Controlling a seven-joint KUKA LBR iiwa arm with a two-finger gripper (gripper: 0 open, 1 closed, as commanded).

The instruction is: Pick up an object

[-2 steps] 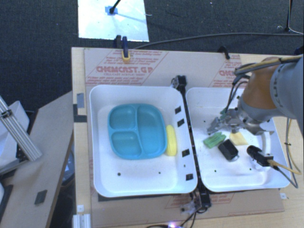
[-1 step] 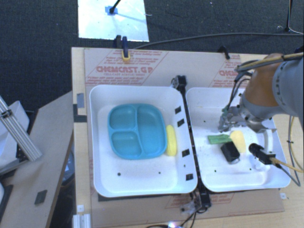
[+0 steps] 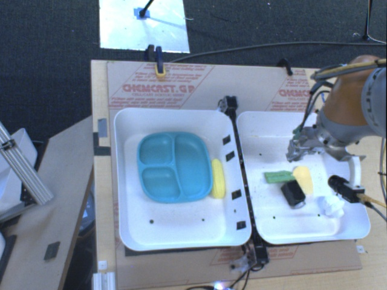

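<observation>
the end effector (image 3: 294,151) hangs over the right bin (image 3: 266,222), above a green block (image 3: 278,176), yellow piece (image 3: 303,179) and black object (image 3: 294,193); its grip cannot be told. the worktop (image 3: 181,83) sits on dark carpet (image 3: 48,41).

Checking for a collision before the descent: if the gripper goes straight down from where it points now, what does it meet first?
Probably bare floor of the right bin, under the gripper; the green block lies nearer the camera. Depth is unclear.
</observation>
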